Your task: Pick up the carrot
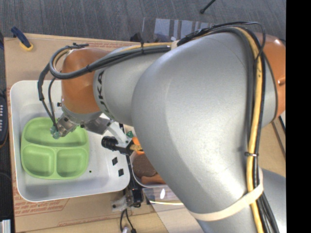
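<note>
A KUKA arm (194,115) leans across two white bins, its bulk covering most of the right bin (146,181) and hiding its own gripper from where I stand; whether that gripper is spread or closed, or has anything in it, I cannot tell. The carrot appears to be the small orange sliver (136,143) peeking out beside the wrist at the divide between the bins (too little shows to be sure). The risk from here is a blind closing that misses or merely nudges the carrot, or clips the bin wall next to it. In the left bin (29,93) sits a green divided tray (54,152), just beside the wrist hardware, near enough to be knocked. Black cables (48,86) loop over the orange band (80,84).
</note>
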Controlling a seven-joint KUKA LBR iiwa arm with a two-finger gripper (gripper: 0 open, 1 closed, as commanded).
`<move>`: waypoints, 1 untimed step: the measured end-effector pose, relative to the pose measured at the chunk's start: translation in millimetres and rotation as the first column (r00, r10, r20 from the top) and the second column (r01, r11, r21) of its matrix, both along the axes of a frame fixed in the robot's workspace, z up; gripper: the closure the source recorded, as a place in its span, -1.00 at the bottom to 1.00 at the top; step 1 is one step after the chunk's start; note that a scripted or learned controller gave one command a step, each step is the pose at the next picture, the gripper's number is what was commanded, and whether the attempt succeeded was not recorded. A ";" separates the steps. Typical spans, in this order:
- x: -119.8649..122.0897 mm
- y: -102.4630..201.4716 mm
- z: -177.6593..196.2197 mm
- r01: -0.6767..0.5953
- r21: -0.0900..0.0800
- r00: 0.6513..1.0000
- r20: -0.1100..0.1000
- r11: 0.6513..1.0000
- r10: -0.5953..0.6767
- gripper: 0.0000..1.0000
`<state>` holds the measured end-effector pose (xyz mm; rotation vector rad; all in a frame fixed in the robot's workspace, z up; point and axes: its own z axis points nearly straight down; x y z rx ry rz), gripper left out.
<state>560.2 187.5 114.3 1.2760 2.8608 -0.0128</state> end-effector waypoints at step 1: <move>-24.1 12.7 90.2 0.307 0.006 0.952 -0.007 0.952 -0.307 1.00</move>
